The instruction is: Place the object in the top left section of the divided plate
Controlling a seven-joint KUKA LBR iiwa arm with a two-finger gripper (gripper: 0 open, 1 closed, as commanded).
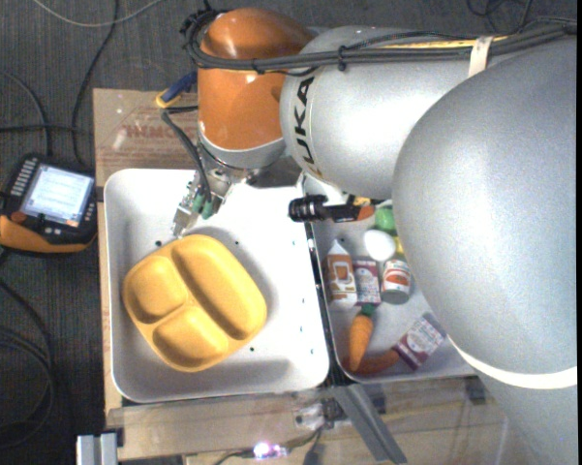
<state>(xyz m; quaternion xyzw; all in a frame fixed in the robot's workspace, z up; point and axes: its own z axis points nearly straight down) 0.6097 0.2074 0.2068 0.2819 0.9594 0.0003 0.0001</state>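
The hand (186, 213) hangs just above the yellow plate's (196, 300) top edge. I cannot tell what it pinches; the big arm (416, 124) hides the right bin (445, 361).

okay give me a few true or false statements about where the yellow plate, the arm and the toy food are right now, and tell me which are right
1. The yellow divided plate lies in the left bin. True.
2. A carrot lies on the plate. False: the carrot is in the right bin, and the plate's sections hold nothing.
3. The gripper is above the left bin, just beyond the plate's upper edge. True.
4. The small bottles stand in the left bin. False: they are in the right bin, above the carrot.
5. A handheld screen unit lies on the floor left of the bench. True.
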